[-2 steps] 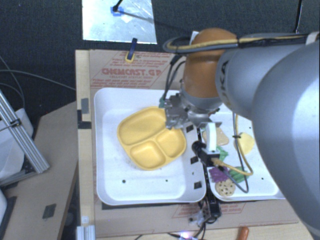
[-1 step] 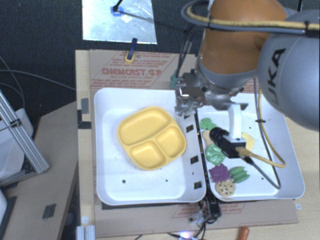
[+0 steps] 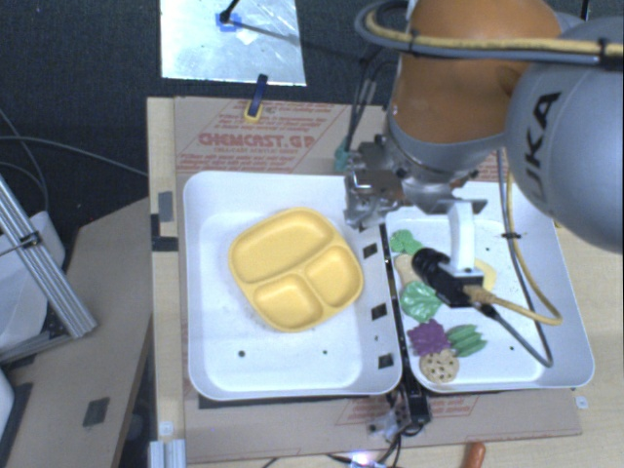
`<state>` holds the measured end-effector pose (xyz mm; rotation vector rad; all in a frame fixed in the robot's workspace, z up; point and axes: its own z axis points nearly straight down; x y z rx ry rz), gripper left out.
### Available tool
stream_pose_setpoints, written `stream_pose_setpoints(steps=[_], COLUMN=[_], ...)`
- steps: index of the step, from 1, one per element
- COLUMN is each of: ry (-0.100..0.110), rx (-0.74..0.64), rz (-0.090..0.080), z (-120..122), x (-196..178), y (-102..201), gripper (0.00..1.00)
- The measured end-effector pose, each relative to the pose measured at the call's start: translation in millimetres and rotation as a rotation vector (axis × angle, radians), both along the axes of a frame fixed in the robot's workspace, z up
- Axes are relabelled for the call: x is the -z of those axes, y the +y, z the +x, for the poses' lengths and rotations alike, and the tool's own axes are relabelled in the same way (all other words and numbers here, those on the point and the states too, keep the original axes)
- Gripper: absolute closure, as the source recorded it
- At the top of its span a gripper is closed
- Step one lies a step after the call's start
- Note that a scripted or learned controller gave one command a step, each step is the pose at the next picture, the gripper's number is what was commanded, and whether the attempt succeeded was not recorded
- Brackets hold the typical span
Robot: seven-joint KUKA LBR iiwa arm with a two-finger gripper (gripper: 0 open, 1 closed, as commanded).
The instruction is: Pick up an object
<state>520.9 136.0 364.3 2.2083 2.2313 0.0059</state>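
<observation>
Gripper [image 3: 366,201] hovers over the bins' shared wall, two o'clock from the yellow divided plate [image 3: 295,267]. Spread or closed, can't tell! Purple grapes [image 3: 426,337] and cookie [image 3: 441,366] lie at its five o'clock, in the right bin [image 3: 565,339].

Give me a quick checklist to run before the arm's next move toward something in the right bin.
1. Targets in the right bin: ok; cookie, purple grapes and green pods lie there.
2. The gripper over a target: not ok; it hangs by the wall between the bins.
3. Empty gripper: cannot tell.
4. The yellow plate out of the way: ok; it sits in the left bin.
5. Uncovered cookie: ok.
</observation>
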Motion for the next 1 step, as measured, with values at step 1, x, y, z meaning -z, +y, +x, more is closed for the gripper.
stream_pose_setpoints(steps=[1], ry=[-0.001], rx=[-0.006], rz=[-0.001], z=[0.6], x=[-10.4], y=[0.2], gripper=[1.00])
